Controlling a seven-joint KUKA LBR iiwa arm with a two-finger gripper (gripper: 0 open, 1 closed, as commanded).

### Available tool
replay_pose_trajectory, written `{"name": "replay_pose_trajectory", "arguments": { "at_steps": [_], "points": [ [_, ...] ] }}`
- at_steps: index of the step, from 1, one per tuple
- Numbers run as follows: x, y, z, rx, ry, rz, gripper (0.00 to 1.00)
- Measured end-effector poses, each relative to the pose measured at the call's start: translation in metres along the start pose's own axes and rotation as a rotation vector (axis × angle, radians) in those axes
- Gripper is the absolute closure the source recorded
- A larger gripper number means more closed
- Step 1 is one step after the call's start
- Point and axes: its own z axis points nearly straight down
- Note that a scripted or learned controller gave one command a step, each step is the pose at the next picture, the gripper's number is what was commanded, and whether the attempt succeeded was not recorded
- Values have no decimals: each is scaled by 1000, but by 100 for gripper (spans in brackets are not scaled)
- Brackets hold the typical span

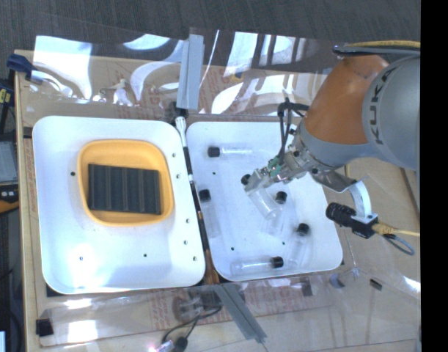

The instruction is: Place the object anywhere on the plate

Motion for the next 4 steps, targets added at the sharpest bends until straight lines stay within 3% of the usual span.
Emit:
{"name": "replay_pose_trajectory", "arguments": {
  "at_steps": [1,3,4],
  "points": [
    [58,-38,32,3,4,-294,100],
    [187,-3,16,0,0,-612,100],
    [187,-3,16,0,0,-611,0]
  ]
}}
